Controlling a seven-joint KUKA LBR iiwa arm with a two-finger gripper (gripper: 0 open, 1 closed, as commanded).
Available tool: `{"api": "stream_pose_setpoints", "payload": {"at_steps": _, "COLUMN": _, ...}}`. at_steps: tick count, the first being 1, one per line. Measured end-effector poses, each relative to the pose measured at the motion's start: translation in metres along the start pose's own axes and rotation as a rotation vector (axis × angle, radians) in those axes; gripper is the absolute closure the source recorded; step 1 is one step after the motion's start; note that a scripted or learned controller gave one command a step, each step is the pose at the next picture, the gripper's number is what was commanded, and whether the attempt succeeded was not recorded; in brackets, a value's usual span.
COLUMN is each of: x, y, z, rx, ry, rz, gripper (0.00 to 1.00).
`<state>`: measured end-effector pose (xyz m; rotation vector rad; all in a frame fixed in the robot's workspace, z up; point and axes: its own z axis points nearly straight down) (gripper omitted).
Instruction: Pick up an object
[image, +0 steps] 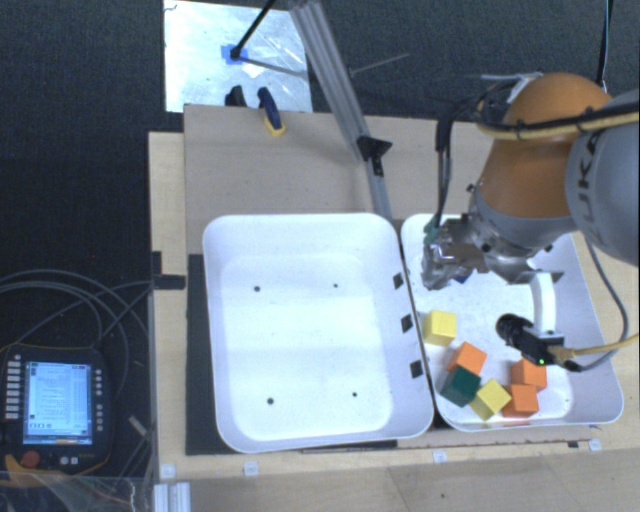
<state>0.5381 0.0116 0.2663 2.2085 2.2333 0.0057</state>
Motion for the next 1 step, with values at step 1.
{"api": "stream_pose_setpoints", "payload": {"at_steps": 1, "x": 0.0574, "y": 0.0013, "z": 0.0148, "rx": 0.003, "ry": 0.000, "rz": 0.000, "gripper": 1.00}}
